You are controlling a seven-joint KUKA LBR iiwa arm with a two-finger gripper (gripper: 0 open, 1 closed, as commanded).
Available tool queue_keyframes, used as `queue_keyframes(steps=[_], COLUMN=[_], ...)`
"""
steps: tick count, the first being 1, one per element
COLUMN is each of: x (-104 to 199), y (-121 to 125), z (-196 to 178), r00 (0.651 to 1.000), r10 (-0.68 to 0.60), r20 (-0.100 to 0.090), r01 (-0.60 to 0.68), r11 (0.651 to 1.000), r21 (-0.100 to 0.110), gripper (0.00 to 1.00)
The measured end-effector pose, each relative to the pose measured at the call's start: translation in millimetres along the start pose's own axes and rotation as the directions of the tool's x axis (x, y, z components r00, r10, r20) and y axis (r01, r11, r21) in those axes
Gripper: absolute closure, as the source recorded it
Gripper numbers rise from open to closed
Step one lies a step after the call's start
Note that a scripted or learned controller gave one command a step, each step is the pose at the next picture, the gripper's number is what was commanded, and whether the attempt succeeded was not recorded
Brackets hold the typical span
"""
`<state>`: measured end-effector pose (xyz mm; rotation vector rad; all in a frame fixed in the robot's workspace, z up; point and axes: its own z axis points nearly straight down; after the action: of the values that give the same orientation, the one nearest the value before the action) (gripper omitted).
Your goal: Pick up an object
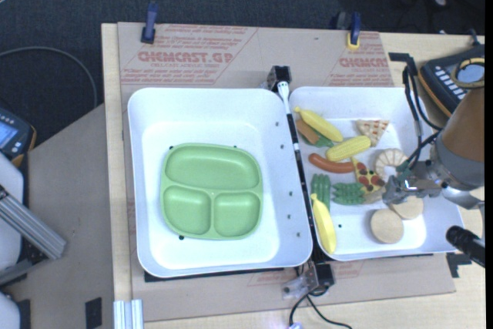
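The right bin [431,241] holds several toy foods. Among them are a yellow corn cob [348,148], a red sausage [331,163], a pizza slice [373,129], a green vegetable [350,193], a yellow banana [324,222] and a round tan cookie [387,227]. My gripper [400,193] reaches in from the right and sits low over the bin's right side. It is just above a second tan disc [408,207] and beside a pale ridged piece [389,159]. Nothing visibly hangs from it.
The left bin [146,166] holds a green divided tray [212,190]. A black divider [293,142] runs between the bins. The arm's orange band [468,131] and cables [416,112] stand over the right bin's far right edge. Blue clamps [149,23] grip the board's back edge.
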<state>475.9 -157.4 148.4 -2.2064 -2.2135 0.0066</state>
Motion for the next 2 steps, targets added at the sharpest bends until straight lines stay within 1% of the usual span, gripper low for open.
queue_keyframes(steps=[1, 2], x=[60.2, 111.4], y=[7.6, 5.0], z=[53.6, -52.7], r00=[1.0, 1.0], r10=[-0.002, -0.004], r20=[0.004, 0.007], r01=[0.002, 0.005], r11=[1.0, 1.0], r21=[-0.008, -0.025], gripper=[1.0, 1.0])
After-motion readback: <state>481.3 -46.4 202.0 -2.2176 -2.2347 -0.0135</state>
